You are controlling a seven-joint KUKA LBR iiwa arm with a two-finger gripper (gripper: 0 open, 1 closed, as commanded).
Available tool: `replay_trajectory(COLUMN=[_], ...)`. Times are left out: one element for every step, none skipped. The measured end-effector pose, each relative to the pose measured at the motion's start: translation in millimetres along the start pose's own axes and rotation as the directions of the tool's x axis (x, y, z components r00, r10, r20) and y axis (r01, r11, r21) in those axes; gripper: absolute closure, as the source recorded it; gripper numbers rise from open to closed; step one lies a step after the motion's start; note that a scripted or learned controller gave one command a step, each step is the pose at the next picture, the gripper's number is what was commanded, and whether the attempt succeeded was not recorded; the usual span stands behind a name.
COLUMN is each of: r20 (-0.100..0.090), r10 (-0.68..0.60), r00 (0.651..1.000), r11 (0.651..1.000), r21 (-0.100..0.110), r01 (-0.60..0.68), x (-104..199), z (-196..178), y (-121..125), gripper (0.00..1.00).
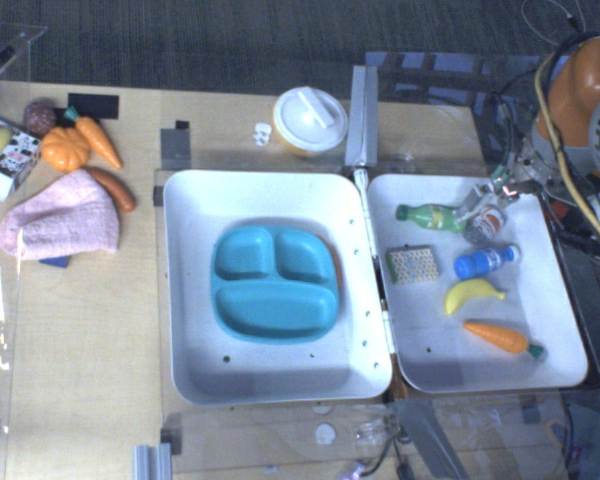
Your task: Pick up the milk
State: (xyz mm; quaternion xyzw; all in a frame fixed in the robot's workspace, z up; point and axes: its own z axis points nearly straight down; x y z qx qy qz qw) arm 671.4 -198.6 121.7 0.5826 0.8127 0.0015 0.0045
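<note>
Pale wooden bench (pixel 80 368) under two white bins (pixel 180 268); pincer (pixel 490 200) state unclear, above the right bin.

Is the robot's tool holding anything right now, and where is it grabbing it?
It cannot be told. The tool sits low at the right bin's back, beside the green bottle and a silvery can-like thing.

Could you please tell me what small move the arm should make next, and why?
Probably lift straight up first: the gripper sits low in the right white bin, by a silver-and-red can and near a green plastic bottle, while what looks like the milk, a small black-and-white carton, lies on the bench far left, outside both bins.
</note>
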Motion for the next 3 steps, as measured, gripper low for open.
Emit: replay_trajectory(r20=[0.003,0.012,-0.002], r10=[-0.224,-0.225,0.228], r00=[0.975,0.974,0.974], r11=[0.975,0.974,0.974], r21=[-0.003,-0.013,0.003], r01=[0.224,0.226,-0.228], x=[2.9,2.3,46.3], z=[30.4,15.0,-59.5], y=[-27.6,-23.3,0.9], gripper=[0.00,1.00,1.00])
